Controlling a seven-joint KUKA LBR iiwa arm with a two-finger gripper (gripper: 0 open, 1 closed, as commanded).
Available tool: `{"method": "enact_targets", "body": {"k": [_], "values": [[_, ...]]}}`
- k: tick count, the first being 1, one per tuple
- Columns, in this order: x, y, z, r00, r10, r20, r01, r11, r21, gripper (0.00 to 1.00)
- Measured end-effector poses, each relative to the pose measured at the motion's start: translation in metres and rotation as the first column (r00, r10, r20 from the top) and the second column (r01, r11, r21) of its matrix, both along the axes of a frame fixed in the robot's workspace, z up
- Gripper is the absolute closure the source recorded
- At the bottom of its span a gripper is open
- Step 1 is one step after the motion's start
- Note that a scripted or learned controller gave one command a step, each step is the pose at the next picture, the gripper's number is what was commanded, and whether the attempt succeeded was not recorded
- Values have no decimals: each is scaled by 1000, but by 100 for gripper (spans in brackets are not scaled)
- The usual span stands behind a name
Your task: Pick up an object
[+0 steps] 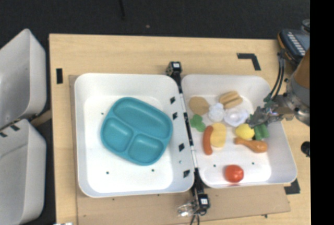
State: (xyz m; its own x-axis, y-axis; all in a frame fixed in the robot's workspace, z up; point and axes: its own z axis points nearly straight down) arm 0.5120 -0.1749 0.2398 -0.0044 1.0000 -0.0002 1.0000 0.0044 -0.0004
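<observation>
The toy food sits clustered in the right bin (276, 166): a yellow lemon (244, 131), an orange drumstick (252, 144) and a red tomato (234, 173). The gripper (262, 117) hangs just above the lemon and a green piece (260, 131); whether it grasps anything cannot be told. A blue divided plate (136, 130) lies in the left bin (88, 177).

My arm (298, 80) is cut off by the right edge, so just my wrist shows. My gripper (262, 117) blurs into a green toy (261, 130) beneath (its shape is too hidden to name), fingers unreadable.
</observation>
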Motion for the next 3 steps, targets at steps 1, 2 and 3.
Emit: {"method": "enact_targets", "body": {"k": [1, 2, 3], "values": [[39, 37, -3, 1000, 3, 0, -3, 1000, 1, 100], [79, 82, -2, 1000, 3, 0, -3, 1000, 1, 100], [100, 129, -12, 1000, 2, -1, -2, 1000, 0, 100]]}}
